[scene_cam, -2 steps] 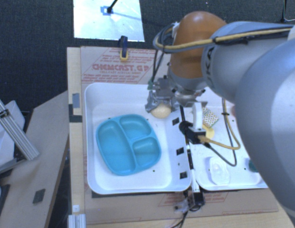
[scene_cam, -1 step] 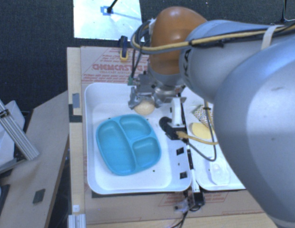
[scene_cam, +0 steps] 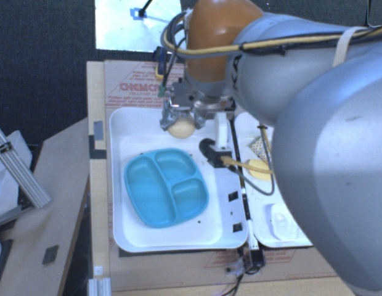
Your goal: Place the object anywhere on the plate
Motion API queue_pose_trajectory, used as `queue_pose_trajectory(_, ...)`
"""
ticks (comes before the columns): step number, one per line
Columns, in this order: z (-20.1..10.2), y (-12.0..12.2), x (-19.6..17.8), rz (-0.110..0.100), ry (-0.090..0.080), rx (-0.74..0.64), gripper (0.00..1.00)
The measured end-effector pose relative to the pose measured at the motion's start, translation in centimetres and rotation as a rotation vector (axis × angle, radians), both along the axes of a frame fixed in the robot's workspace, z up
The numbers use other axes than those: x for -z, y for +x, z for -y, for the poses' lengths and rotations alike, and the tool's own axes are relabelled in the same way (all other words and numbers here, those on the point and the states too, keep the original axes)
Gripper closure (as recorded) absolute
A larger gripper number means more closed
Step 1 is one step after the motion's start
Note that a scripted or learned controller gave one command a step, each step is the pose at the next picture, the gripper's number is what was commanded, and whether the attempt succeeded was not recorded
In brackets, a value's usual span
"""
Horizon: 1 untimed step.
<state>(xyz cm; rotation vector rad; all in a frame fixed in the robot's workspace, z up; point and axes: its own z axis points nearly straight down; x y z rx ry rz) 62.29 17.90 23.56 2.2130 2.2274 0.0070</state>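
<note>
A blue plate (scene_cam: 166, 187) with three compartments lies in the left white bin (scene_cam: 126, 134), towards its front. My gripper (scene_cam: 181, 123) hangs over the back of that bin, just beyond the plate's far edge. A pale cream, egg-shaped object (scene_cam: 182, 130) sits between its metal fingers (scene_cam: 168, 119), and the gripper is shut on it. The object is above the bin floor, slightly behind the plate's upper right compartment. The arm's orange band and grey body cover the area behind and to the right.
The right white bin (scene_cam: 265, 239) holds a yellow item (scene_cam: 259, 169), a speckled item (scene_cam: 259, 145) and a white object (scene_cam: 281, 221). The big grey arm hides most of that bin. A cardboard sheet (scene_cam: 132, 88) lies under both bins.
</note>
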Motion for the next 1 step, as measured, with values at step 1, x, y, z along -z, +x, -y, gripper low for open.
queue_pose_trajectory(1, 0.09, -0.08, 0.10, -0.002, -0.002, 0.000, 0.00)
